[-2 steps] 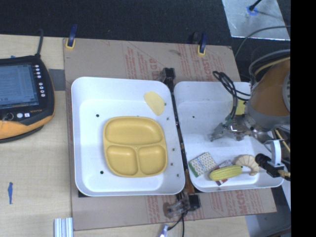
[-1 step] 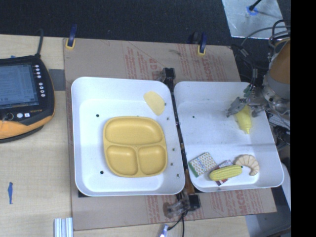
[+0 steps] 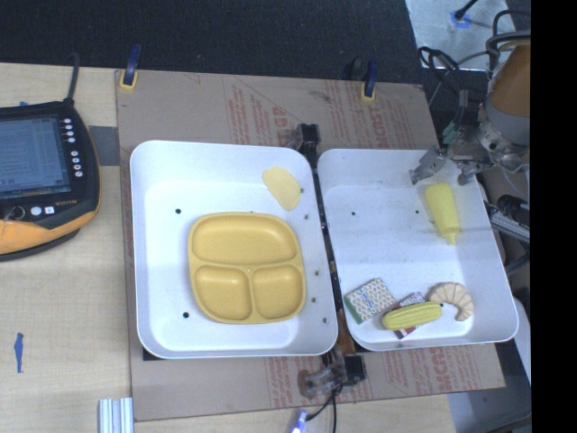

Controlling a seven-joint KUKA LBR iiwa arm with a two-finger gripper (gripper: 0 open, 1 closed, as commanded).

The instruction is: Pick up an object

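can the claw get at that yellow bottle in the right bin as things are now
Probably yes. The claw sits right at the upper end of the yellow bottle, which lies alone on bare floor of the right bin. The corn and croissant lie well clear, near the front wall.

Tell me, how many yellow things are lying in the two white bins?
4. Left bin: a divided tray and a small flat oval piece near the upper right. Right bin: a bottle-shaped piece below the gripper, and a corn cob near the front.

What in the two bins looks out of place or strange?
Nothing is spilled or broken. The yellow bottle hangs tilted in the hand over the right bin.
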